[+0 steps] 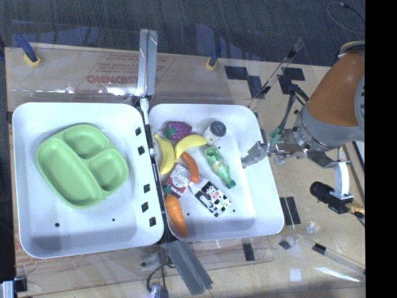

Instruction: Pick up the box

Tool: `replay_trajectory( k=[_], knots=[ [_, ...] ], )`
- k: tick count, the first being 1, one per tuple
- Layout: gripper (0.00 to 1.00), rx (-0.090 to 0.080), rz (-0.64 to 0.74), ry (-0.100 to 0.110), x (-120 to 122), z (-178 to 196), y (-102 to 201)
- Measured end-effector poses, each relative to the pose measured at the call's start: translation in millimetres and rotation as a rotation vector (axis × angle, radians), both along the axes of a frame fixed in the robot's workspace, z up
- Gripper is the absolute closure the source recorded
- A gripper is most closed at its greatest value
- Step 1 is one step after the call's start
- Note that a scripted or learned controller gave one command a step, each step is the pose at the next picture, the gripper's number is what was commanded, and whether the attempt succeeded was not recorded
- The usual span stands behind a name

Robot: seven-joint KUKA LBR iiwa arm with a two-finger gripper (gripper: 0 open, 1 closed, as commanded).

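**One box waiting, arm at the rim**

Two bins sit on the bench (322, 228). Nearest the camera in the right bin (263, 219) lies a carrot (175, 213), and just beyond it the box (213, 198), a small black-and-white patterned carton lying flat and skewed, near the bin's middle front. A red-and-white packet (179, 177) is close on its left, a green bottle (220, 167) just behind it. Farther back come two bananas (177, 149), a purple fruit (178, 130) and a small jar (216, 129). The left bin (28, 228) holds a green divided plate (82, 164).

The pincer (253, 154) hangs over the right bin's right wall, apart from the box and holding nothing; whether it is open I cannot tell.

This looks like the approach step. Next, the pincer would need to travel left and forward over the box, turn to match its skew, and descend clear of the bottle.
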State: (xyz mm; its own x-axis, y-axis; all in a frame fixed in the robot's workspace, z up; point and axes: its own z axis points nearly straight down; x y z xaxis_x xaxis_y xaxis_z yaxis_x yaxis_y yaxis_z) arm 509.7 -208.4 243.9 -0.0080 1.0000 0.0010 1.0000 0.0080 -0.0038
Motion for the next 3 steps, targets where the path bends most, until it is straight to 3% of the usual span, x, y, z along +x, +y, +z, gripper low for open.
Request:
replay_trajectory(
  k=[1,2,3],
  knots=[
    [0.00,-0.003,0.134,-0.005,-32.7,163.4,-2.9],
    [1.00,-0.003,0.140,-0.004,-31.7,173.9,-2.4],
    [1.00,-0.004,0.146,-0.005,-30.8,184.8,-2.1]
  ],
)
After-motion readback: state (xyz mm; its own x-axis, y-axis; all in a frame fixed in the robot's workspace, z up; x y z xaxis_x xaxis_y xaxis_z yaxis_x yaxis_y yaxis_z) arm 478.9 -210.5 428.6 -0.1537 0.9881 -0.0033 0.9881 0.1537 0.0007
